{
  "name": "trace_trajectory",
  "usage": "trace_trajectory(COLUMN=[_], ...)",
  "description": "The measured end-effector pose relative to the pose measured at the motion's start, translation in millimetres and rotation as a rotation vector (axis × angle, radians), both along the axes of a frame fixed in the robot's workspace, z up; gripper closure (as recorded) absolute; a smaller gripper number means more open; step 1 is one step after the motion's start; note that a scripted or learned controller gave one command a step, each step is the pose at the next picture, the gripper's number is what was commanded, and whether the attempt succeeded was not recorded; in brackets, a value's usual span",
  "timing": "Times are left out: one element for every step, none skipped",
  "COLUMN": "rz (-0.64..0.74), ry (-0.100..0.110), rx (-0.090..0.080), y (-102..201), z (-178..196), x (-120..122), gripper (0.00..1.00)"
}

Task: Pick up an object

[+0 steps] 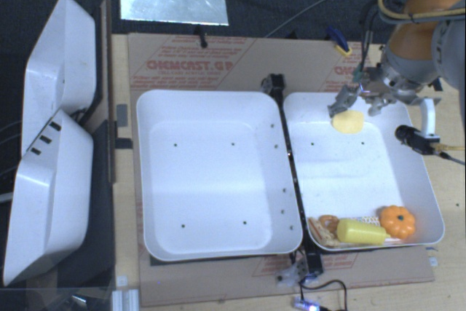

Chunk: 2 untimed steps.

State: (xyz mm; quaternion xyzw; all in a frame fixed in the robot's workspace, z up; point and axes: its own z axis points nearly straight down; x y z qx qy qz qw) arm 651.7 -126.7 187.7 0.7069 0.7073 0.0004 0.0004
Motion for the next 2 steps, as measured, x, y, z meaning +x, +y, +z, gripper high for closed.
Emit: trace_trajectory(rz=[-0.006, 0.001], ry=[0.003, 0.002], rx=[-0.001, 0.0], y=[-62, -67], z=[-37, -106], x=[-33, 7], gripper=[0.0, 0.0])
